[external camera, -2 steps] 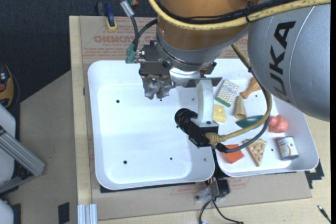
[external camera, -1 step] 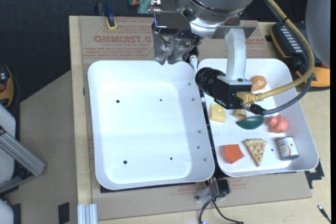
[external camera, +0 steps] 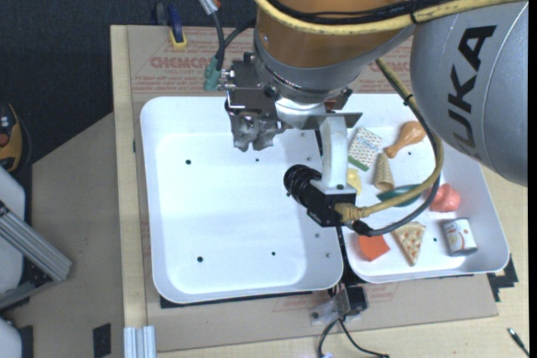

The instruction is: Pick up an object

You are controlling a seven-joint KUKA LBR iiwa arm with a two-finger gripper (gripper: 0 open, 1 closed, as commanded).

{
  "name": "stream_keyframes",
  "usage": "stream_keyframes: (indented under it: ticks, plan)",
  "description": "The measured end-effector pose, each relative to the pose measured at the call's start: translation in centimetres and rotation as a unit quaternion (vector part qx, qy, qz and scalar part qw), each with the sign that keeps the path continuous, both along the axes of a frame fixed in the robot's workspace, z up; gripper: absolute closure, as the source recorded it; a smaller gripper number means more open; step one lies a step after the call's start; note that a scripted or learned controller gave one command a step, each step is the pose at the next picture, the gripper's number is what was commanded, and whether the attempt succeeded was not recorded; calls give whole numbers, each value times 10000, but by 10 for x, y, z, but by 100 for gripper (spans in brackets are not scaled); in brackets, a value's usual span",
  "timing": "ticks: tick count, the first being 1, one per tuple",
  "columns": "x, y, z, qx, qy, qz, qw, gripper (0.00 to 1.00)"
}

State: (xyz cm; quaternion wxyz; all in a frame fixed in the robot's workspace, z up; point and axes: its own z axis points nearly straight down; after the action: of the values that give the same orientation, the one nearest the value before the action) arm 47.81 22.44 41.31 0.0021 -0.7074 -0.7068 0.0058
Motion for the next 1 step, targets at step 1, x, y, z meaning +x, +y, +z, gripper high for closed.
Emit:
stream_keyframes:
  ticks: [1]
  plan:
    - [0,0,-73,9,-15,-2,10000,100]
